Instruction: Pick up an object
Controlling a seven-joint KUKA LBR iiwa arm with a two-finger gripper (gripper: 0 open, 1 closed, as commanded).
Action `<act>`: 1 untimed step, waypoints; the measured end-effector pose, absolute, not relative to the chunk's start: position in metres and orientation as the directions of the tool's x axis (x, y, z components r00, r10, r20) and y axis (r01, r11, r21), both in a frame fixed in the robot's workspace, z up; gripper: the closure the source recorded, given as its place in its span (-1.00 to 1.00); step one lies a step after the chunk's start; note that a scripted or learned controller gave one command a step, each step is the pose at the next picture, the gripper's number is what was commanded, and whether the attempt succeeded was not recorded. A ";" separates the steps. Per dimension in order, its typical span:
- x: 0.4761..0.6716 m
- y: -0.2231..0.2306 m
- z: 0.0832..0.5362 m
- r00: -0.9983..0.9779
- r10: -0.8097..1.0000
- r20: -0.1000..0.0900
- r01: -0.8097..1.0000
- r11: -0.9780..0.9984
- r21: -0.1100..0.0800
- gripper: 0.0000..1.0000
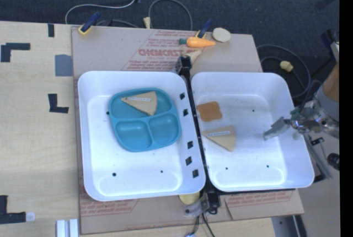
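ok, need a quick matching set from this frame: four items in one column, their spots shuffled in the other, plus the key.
Items:
1. blue plate
2. brown square slice
3. toy carrot
4. tool

Places:
A. on the cardboard behind the bins
B. over the right bin's right side
C. in the left bin
D. in the right bin, near the divider

Pairs: 1-C, 2-D, 3-A, 4-B

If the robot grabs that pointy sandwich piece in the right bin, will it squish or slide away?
The wedge lies flat with a thin pointed end, so it probably won't roll. It looks like a toy sandwich slice, likely light, so a nudge could send it sliding on the smooth white bin floor. Lying so low, it may be hard to pinch. Whether it would squish, I cannot tell.
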State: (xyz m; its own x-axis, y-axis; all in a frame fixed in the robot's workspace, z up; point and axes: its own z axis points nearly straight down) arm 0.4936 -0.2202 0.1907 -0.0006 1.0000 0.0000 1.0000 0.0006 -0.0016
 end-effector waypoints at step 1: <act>0.569 -0.138 0.194 -0.012 1.000 0.002 1.000 0.012 0.003 -1.00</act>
State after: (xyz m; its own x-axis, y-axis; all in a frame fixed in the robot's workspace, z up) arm 0.5690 -0.1384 0.1945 -0.0116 0.9999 0.0019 0.9999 0.0116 0.0028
